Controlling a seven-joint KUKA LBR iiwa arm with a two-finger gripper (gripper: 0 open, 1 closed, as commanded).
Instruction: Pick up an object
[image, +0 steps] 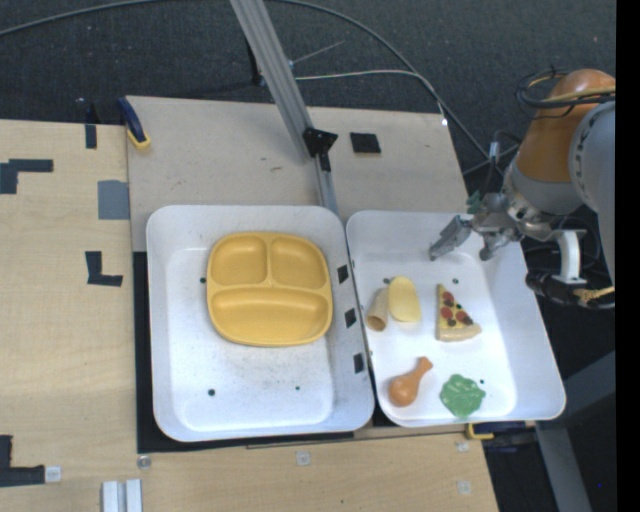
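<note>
The yellow tray filled the left bin and was too broad to pinch, so the better target was the pizza slice in the right bin: a flat wedge, pale crust, red topping. The gripper hung above it, fingers spread, pinching nothing; it should drop straight down and close across the narrow width.

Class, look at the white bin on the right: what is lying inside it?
Inside the right bin lie a cone with a yellow scoop, a pizza slice, a drumstick and a green leafy piece. The gripper covers part of the bin's far end.
</note>
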